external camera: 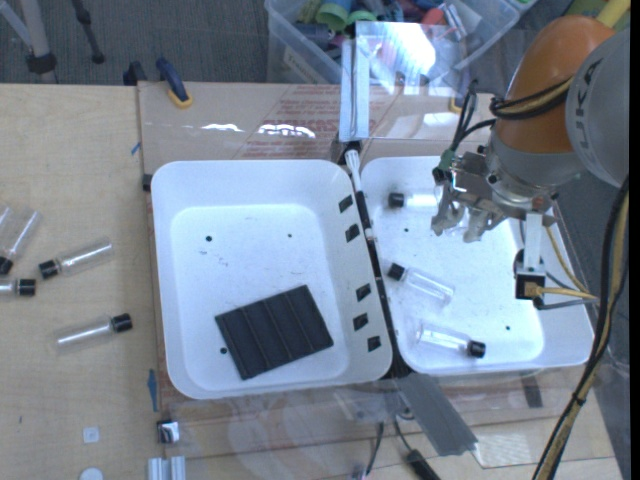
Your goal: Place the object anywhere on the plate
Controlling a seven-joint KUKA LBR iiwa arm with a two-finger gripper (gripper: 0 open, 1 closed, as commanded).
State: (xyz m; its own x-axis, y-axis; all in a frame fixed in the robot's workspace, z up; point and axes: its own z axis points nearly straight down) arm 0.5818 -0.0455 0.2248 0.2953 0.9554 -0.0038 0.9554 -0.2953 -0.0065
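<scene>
**My claw above the right bin, vials below it**

Nearest, at lower right of the frame, a clear vial (450, 342) lay crosswise; another (420, 283) lay just beyond. Above them hovered my claw (462, 220), fingers spread, holding nothing. The black ribbed plate (275, 330) lay lower left, past the divider (358, 258).
</scene>
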